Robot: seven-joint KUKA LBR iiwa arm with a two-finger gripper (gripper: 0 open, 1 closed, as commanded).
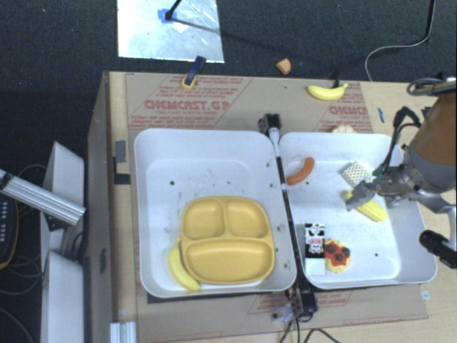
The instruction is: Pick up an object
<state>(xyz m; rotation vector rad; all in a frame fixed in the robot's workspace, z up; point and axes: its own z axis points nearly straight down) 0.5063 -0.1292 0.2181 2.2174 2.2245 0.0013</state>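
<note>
My gripper (359,196) hangs low in the right bin (407,263), reaching in from the right. Its tip sits right beside a small yellow corn-like piece (373,211), touching or nearly touching that piece's left end. A white patterned block (355,171) lies just above the gripper. Further left in the same bin lies an orange sausage (300,170). Near the bin's front stand a black-and-white carton (313,240) and a red-topped pizza slice (337,255).
The left bin (161,163) holds a yellow divided plate (227,240) with a banana (178,266) at its left edge. A second banana (327,91) and a blue-and-yellow tool (191,73) lie on the cardboard behind the bins. A divider rail (283,191) separates the bins.
</note>
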